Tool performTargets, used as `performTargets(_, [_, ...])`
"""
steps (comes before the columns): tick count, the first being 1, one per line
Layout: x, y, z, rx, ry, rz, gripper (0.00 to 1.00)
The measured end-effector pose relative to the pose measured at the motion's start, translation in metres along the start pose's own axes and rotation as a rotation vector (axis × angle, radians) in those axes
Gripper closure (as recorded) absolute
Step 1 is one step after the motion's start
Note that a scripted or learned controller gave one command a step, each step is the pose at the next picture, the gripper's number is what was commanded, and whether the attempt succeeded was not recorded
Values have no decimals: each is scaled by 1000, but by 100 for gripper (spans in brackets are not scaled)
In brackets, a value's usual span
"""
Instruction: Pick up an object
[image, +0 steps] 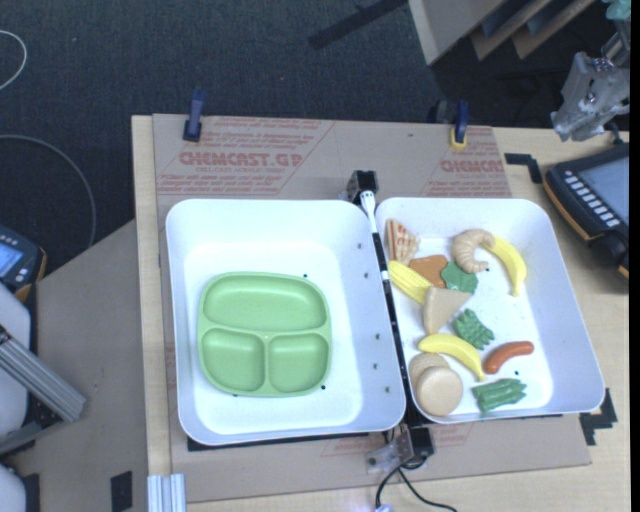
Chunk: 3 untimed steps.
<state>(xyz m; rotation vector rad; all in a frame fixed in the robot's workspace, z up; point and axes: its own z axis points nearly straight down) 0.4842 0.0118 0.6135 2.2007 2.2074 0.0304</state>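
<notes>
Bright, even overhead light; soft shadows, mild glare on the white bins (470, 215), edges perhaps slightly blurred.

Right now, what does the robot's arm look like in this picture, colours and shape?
The claw is a blocky, pale silver-grey metal piece with darker joints and shadowed recesses, at the picture's upper right edge. It is blurred, so any markings or cables on it cannot be made out.

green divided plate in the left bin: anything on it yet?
Empty. All three compartments of the green plate show bare green, and the toy food, such as the bananas and sausage, lies in the right bin.
</notes>
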Motion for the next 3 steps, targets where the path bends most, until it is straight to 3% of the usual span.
performTargets(3, [0,3,-32,-13,-1,0,100])
